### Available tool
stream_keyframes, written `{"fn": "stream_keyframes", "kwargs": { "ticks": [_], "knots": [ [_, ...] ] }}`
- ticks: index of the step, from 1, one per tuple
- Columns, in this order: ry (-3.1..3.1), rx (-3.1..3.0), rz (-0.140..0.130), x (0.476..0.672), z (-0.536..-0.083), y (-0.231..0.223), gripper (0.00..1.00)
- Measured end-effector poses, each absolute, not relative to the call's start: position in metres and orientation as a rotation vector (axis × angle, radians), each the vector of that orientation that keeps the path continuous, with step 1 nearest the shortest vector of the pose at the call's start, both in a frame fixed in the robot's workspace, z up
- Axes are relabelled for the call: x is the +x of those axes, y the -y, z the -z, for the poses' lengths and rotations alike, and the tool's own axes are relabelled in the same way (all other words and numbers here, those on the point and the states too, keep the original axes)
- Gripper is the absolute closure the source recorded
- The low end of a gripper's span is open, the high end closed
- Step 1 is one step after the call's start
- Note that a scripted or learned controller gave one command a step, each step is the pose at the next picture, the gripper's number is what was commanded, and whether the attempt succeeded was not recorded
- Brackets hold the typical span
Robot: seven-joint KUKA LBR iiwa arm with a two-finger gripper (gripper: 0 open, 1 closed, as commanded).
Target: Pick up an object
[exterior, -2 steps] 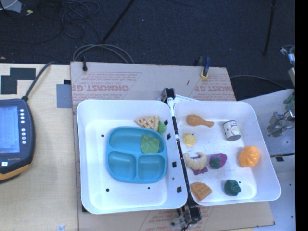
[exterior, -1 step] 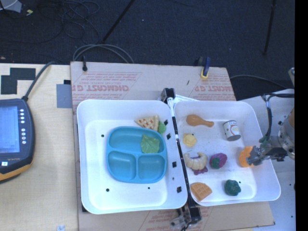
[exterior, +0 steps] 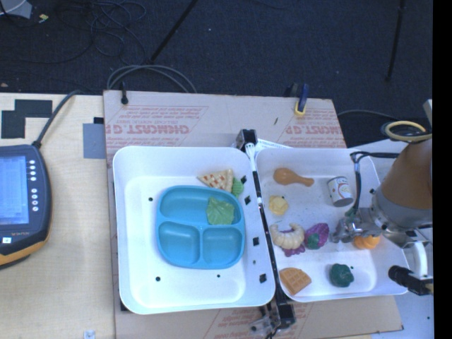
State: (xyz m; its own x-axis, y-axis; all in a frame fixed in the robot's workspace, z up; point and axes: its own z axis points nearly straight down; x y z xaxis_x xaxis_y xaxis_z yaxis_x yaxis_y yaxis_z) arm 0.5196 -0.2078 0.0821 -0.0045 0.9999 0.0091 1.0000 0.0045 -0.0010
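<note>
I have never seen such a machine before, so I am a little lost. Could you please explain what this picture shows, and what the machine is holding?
One camera looks down at a slant on a bench with two white bins. The grey and orange shape at the right is the robot arm; its hand is low in the right bin, beside an orange toy. Whether it holds anything cannot be told. That bin also holds toy food: a drumstick, a small can, a shrimp, a waffle. The left bin holds a blue divided tray with a green leaf.
</note>
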Motion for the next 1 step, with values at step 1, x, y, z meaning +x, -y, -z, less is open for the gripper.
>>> {"fn": "stream_keyframes", "kwargs": {
  "ticks": [1],
  "knots": [
    [2.236,-2.222,0.012,0.5791,-0.1954,0.1792,1.0]
  ]
}}
